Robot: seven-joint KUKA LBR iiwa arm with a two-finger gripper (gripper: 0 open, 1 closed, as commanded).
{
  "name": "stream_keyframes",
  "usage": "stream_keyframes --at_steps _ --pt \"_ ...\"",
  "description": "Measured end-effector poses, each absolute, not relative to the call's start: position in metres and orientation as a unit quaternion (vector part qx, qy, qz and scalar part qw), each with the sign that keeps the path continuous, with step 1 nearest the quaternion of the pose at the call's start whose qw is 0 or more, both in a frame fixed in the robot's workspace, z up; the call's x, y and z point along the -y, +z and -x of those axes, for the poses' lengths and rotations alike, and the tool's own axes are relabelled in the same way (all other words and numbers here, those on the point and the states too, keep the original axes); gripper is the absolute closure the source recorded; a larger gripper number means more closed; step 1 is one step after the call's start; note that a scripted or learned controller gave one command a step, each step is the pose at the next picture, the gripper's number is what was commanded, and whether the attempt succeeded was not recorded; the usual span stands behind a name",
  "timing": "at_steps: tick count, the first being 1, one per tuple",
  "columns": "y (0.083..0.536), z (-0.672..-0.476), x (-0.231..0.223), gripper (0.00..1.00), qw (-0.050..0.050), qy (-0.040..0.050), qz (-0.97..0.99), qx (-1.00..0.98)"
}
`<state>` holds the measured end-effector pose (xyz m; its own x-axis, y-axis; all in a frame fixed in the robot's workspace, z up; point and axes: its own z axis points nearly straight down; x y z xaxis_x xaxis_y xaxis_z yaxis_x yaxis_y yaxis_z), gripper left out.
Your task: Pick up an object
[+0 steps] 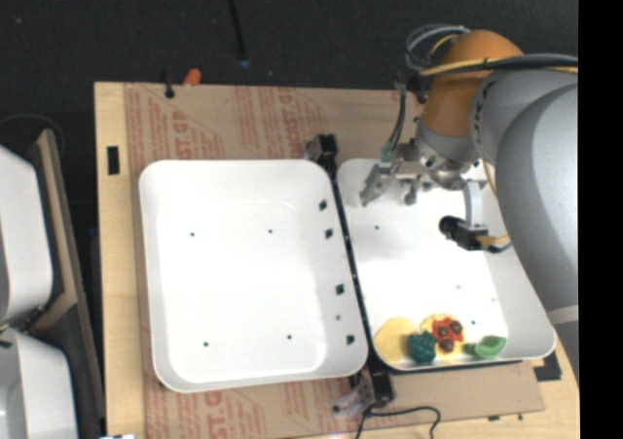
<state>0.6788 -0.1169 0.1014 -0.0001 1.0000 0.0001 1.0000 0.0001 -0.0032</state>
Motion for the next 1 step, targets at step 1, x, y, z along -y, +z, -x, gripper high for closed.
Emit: stream_keyframes --at_steps 1 --pt "0.1153 -0.6803 0.1176 1.0 -0.001 -0.0006 0.707 0.707"
